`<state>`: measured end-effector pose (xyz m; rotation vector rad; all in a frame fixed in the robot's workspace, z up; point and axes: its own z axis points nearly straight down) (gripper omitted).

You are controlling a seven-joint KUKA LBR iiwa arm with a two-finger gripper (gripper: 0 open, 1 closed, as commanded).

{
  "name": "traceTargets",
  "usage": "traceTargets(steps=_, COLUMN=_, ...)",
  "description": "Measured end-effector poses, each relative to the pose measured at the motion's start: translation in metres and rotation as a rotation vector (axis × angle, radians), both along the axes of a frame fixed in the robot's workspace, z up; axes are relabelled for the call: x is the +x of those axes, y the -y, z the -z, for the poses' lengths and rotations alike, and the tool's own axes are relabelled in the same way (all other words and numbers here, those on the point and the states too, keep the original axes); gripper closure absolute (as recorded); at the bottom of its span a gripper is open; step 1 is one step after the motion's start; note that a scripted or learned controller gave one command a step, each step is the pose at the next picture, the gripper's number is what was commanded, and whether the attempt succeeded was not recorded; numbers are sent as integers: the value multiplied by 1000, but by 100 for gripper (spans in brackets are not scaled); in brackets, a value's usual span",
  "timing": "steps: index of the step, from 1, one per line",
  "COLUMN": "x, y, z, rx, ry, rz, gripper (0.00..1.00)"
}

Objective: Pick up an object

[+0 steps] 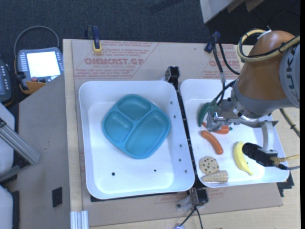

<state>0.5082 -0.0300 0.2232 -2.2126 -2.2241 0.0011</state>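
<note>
My gripper [217, 121] hangs low in the right bin [193, 97], close to its left wall. A dark green piece [205, 111] sticks out on its left side, and a small red-orange piece [220, 128] shows just beneath it; I cannot tell whether either one is held. An orange sausage [212, 141] lies just in front of the gripper. Along the near edge sit a chocolate-chip cookie [208, 164] and a tan wafer cone [216, 177]. A yellow banana [241, 158] lies at the near right.
The left bin [90, 128] holds a blue divided plate [137, 125] near its middle. The arm's grey and orange body [267, 70] covers the right bin's far right part. A pendant with a lit screen [42, 64] sits off the bench at far left.
</note>
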Motion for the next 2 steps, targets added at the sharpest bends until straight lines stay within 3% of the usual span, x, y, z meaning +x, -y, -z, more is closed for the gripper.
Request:
traceTargets(steps=1, x=-3, y=-57, z=-9, rx=-1, ry=5, rz=-1, gripper=100)
traceTargets(steps=2, x=3, y=-112, z=8, rx=-1, ry=2, rz=-1, gripper=100)
